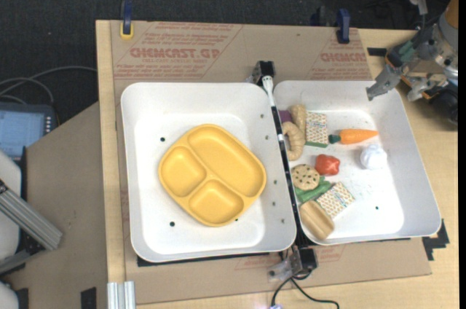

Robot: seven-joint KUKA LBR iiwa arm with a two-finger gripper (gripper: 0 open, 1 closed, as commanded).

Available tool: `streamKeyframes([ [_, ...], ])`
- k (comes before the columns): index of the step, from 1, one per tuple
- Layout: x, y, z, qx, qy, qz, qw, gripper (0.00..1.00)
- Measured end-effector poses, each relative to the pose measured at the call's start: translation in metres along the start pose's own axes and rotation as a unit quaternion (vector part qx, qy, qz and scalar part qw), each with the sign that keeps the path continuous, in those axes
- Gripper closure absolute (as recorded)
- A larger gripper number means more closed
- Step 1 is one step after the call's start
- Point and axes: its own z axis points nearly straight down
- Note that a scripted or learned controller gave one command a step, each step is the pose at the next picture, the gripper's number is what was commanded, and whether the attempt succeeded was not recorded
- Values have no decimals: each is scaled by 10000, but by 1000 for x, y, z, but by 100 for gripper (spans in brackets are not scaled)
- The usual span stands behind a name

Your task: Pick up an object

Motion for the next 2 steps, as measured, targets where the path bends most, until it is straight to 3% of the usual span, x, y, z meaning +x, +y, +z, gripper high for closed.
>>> streamKeyframes([
  [1,29,-20,106,43,17,-3,10000,0],
  [2,36,1,151,-87,-36,0,10000,0],
])
